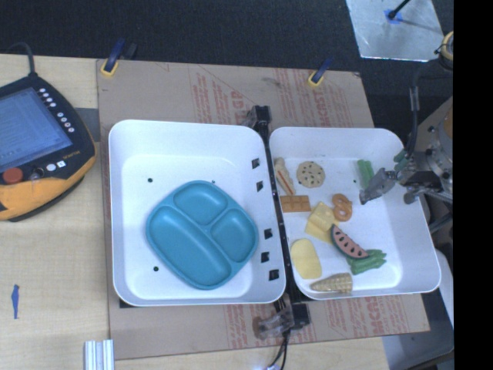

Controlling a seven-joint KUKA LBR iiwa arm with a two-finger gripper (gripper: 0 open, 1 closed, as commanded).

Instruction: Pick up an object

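Nearest me, the corn piece [332, 284] lies at the near edge of the right bin [416, 272], with the other toy foods scattered beyond it: a yellow piece [306, 258], watermelon slice [347, 242], green beans [367, 261], pretzel [341, 206] and cookie [310, 174]. My tool [393, 186] hangs over that bin's right side, its two fingers spread and gripping nothing. I judge I'm in the approach, so next I'd pick one piece, centre over it and descend.

Red print on cardboard sheet [339, 106], too faint to read
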